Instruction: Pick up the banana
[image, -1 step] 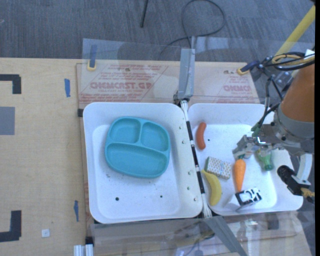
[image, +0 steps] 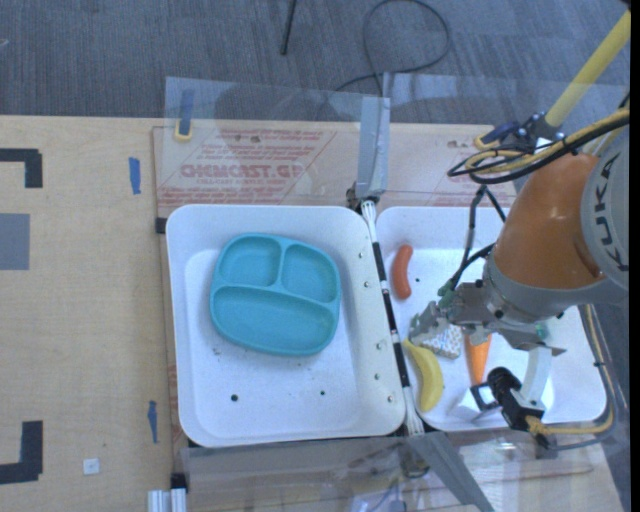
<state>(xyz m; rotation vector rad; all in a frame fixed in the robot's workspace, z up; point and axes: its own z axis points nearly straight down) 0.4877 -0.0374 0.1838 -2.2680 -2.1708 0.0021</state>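
Observation:
The yellow banana (image: 429, 374) lies in the right bin (image: 580, 395), close to its left wall and near the front edge. My gripper (image: 437, 320) hangs just above and behind the banana's upper end, under the grey and orange wrist. Nothing shows between the gripper and the banana, and the banana rests on the bin floor.
An orange carrot (image: 478, 357) lies right of the banana, with a speckled white piece (image: 448, 343) between them. A reddish sausage (image: 401, 270) sits farther back by the divider. A blue divided plate (image: 275, 295) lies in the left bin (image: 190, 330). Cables trail behind the arm.

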